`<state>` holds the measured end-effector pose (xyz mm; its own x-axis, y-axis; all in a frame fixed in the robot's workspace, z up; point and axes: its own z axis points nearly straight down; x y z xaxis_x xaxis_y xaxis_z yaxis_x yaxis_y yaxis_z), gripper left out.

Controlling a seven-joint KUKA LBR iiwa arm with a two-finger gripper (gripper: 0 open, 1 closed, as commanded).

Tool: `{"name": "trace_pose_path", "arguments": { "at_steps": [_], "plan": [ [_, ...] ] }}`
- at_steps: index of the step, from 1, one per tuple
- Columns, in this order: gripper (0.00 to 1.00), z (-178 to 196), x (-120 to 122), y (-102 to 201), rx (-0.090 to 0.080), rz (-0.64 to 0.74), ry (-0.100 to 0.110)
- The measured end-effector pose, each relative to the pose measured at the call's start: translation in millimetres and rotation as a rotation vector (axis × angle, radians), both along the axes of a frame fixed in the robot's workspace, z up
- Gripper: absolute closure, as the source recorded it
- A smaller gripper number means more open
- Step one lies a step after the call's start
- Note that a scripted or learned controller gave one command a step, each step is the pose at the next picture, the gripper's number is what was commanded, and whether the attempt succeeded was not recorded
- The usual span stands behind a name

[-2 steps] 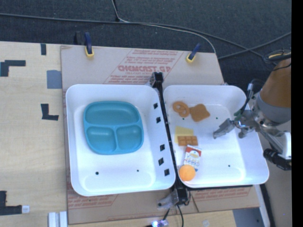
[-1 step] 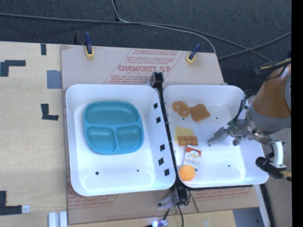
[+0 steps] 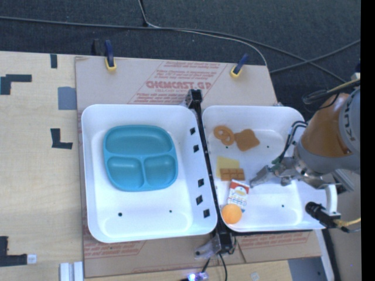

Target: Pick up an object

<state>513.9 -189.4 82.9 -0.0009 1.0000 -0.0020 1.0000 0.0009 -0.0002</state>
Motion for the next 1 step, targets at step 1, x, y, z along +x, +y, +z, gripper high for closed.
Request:
{"name": "trace_pose_path", "arguments": {
  "at_steps": [1],
  "plan": [
    [1.00,13.5,1.1,-1.4,-0.003,-0.001,-0.004]
  ]
}}
